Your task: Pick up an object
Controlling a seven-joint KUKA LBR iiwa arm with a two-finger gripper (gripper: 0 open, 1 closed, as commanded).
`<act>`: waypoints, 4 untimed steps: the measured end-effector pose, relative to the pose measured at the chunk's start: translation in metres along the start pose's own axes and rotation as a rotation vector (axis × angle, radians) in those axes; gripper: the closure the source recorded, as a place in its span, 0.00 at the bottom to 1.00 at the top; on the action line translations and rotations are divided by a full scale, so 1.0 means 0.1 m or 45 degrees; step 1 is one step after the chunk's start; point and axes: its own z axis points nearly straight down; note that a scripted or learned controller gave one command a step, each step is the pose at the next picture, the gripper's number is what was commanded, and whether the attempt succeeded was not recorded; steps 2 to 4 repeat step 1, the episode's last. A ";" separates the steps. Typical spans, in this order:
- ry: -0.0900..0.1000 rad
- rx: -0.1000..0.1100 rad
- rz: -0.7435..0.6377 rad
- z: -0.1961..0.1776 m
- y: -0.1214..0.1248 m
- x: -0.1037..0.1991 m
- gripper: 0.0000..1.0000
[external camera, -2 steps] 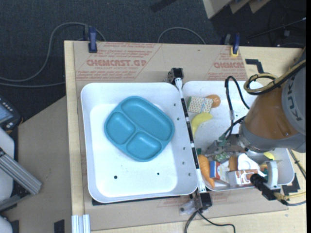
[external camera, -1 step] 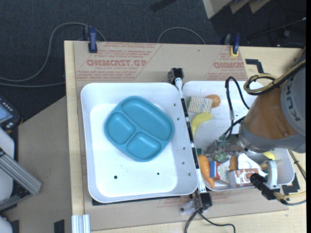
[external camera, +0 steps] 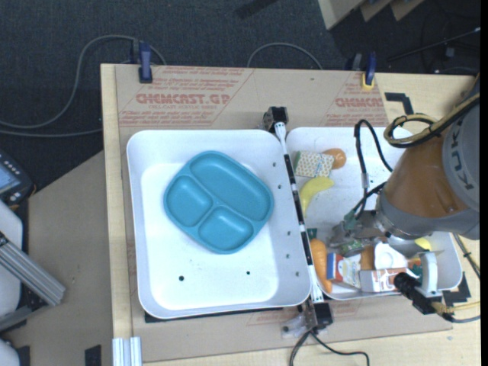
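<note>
Divided plate (external camera: 219, 201) in left bin (external camera: 145, 227); banana (external camera: 314, 189), carton (external camera: 366, 274) in right bin (external camera: 343, 137), arm (external camera: 427, 185) over it.

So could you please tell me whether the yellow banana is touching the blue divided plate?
Apart. The camera view shows the banana in the right bin and the blue plate in the left bin, with both bin rims between them.

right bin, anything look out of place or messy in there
Somewhat. The right bin has its things crowded into the near end under the arm: small packages lie jumbled against each other by the carton. A banana lies loose farther back. The blue plate in the left bin sits flat; nothing looks spilled.
</note>
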 end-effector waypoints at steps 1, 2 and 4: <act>0.007 -0.001 -0.012 -0.94 0.01 0.59 1.00; 0.007 -0.001 -0.012 -0.94 0.01 0.59 1.00; 0.007 -0.001 -0.012 -0.94 0.01 0.59 1.00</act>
